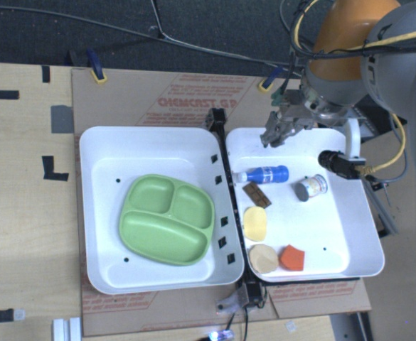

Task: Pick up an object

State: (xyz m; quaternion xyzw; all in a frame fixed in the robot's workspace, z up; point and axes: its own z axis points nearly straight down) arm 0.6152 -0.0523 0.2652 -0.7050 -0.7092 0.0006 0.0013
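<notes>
The right bin (350, 251) holds several small objects: a blue and white bottle (263, 175) lying on its side, a brown bar (256, 195), a yellow piece (255, 223), a tan round piece (263, 258), a red block (292, 258) and a small grey can (311, 187). My gripper (273, 138) hangs over the back left part of that bin, above and just behind the bottle. Nothing shows between its fingers.
A green divided plate (167, 219) lies in the left bin (101, 155). A black divider (224, 190) runs between the two bins. The grey arm with its orange band (350, 27) comes in from the upper right, with cables around it.
</notes>
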